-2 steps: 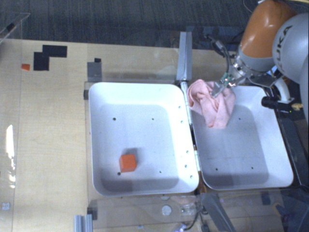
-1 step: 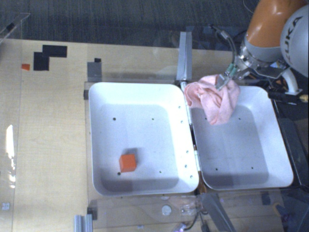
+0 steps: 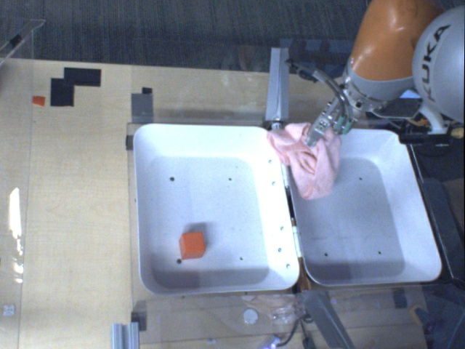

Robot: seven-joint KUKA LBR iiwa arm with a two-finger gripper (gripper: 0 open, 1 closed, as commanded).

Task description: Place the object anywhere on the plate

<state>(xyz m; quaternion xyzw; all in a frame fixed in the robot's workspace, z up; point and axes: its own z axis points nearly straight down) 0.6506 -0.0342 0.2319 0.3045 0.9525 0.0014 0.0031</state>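
The only writing that can be read is the black lettering "KUKA" on the grey shell of the arm (image 3: 436, 57), running up its side at the top right, beside the large orange band (image 3: 389, 31).

Two shallow white bins sit side by side on the pale wooden bench (image 3: 65, 217). The left bin (image 3: 152, 195) lies to the left of and below the jaws; the right bin (image 3: 414, 224) spreads out beneath and below them.

The gripper (image 3: 320, 133) hangs over the upper left corner of the right bin, and its jaws are closed on the top of a pink cloth (image 3: 314, 167). The cloth is soft, pale pink and crumpled, bunched where it is pinched and hanging in folds below the jaws. Its left corner drapes across the rims where the two bins meet, and its lower edge falls toward the floor of the right bin.

Far down and to the left of the jaws, a small orange block (image 3: 192, 245) rests on the floor of the left bin, well apart from the cloth.
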